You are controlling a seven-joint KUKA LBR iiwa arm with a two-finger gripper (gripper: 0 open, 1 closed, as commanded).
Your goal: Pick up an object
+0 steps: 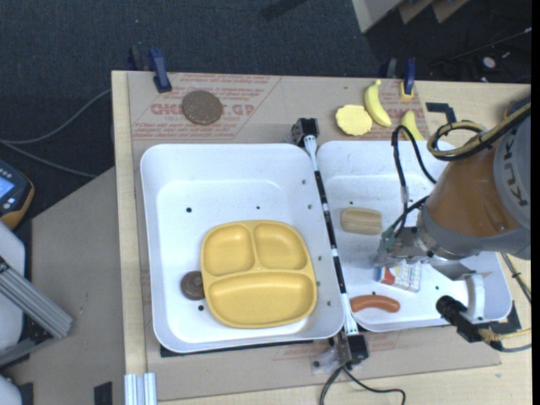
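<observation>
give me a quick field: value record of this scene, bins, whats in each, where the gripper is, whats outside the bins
left bin: yellow divided plate; brown round piece at the plate's left edge
right bin: tan block; orange sausage
gripper: low in the right bin, between block and sausage; finger state unclear
arm: enters from the right, over the right bin
behind the bins: brown disc, yellow round piece, banana

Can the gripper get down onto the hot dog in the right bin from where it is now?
Probably yes. The hot dog lies alone on the right bin floor, just below the gripper, with nothing on it.
</observation>
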